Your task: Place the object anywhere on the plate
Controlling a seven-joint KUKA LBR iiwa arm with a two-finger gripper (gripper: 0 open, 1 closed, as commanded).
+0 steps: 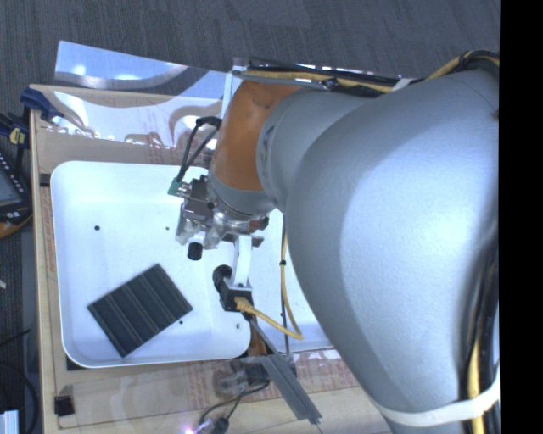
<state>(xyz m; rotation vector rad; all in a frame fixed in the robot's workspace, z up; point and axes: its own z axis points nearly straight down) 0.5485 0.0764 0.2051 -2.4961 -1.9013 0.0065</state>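
Gripper over the left bin's right side, open or closed can't tell, nor whether it carries the object; dark ribbed plate near bin's near-left corner; best to centre over plate, descend low, then release.

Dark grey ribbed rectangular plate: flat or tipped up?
Flat: the dark grey ribbed plate lies face up on the left white bin's floor.

Dark grey carpet lies beyond the pale wooden bench, light glaring off a shiny sheet.
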